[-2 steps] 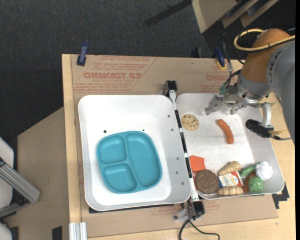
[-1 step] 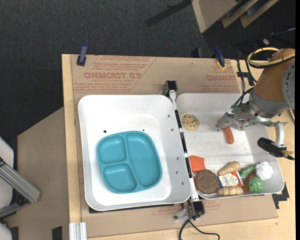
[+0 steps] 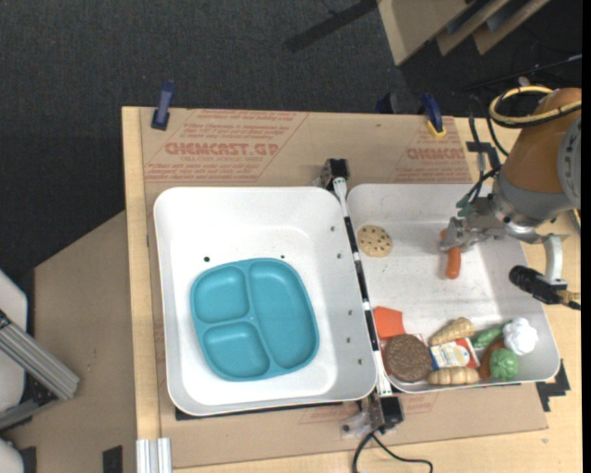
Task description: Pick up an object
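You look down on a brown-paper-covered counter point(image 3: 277, 148) held by blue clamps point(image 3: 163, 103), standing on dark carpet point(image 3: 138, 46) beside wooden furniture point(image 3: 443, 23).

Two white bins point(image 3: 185, 305); one holds a teal divided plate point(image 3: 254, 317), the other a tan cookie point(image 3: 374, 240) (dark-speckled), an orange-red sausage point(image 3: 452, 263), a brown patty point(image 3: 407, 357), green broccoli point(image 3: 504, 364).

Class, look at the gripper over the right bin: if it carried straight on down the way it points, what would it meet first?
Most likely the orange sausage-like piece directly beneath the gripper; depth is unclear, so contact can't be judged.
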You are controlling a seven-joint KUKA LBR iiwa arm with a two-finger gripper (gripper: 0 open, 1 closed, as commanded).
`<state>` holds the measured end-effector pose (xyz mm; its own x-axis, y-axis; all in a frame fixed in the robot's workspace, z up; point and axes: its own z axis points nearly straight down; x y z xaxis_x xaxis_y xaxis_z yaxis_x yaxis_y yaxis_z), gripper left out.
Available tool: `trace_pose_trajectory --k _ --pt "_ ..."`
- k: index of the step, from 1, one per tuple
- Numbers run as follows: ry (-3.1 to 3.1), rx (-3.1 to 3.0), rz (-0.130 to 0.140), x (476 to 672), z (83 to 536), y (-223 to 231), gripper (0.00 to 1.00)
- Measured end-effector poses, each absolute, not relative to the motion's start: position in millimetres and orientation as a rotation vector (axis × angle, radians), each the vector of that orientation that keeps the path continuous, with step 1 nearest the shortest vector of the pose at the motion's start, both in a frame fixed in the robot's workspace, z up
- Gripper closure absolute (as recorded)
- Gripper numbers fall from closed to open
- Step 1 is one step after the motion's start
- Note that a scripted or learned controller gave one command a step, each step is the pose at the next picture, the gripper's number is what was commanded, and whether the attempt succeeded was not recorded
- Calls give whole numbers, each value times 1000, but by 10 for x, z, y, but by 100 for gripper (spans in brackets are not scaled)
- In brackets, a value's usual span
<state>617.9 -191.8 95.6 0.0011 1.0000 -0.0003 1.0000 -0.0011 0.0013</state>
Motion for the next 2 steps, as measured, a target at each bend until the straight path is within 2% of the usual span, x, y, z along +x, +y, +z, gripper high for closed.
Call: trace_pose_trajectory --k 1,2 --pt "2229 2214 3 6394 841 -1165 100" --pt "2228 2205 18 6399 1927 -320 100"
